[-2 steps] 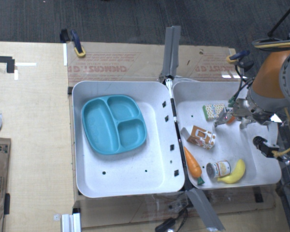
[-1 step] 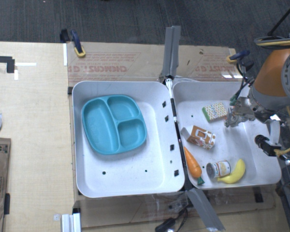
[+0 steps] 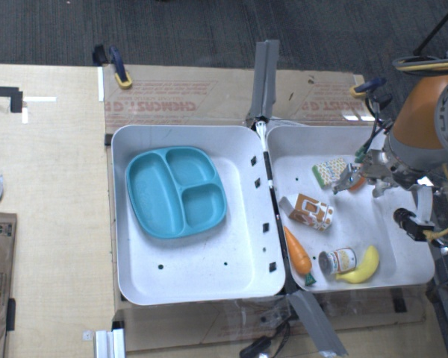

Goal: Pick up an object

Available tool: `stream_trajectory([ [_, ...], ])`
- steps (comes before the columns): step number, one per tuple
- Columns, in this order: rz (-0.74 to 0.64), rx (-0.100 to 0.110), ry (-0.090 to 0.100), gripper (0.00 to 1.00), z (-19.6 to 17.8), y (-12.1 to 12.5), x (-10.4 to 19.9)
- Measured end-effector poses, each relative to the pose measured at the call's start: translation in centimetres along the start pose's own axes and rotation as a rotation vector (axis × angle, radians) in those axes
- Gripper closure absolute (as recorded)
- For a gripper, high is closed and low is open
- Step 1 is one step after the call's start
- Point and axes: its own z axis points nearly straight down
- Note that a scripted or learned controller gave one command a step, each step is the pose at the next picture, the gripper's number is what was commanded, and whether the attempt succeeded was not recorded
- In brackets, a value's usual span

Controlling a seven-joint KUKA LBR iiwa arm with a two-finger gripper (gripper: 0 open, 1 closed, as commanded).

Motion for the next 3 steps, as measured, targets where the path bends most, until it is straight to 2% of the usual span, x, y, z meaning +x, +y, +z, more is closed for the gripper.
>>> stream_trajectory([
  [1, 0.0, 0.0, -0.001, 1.0, -0.9, 0.01, -0.08],
  [2, 0.0, 0.0, -0.002, 1.0, -1.79, 0.02, -0.18],
  [3, 0.0, 0.0, -0.002, 0.0, -1.78, 0.01, -0.16],
])
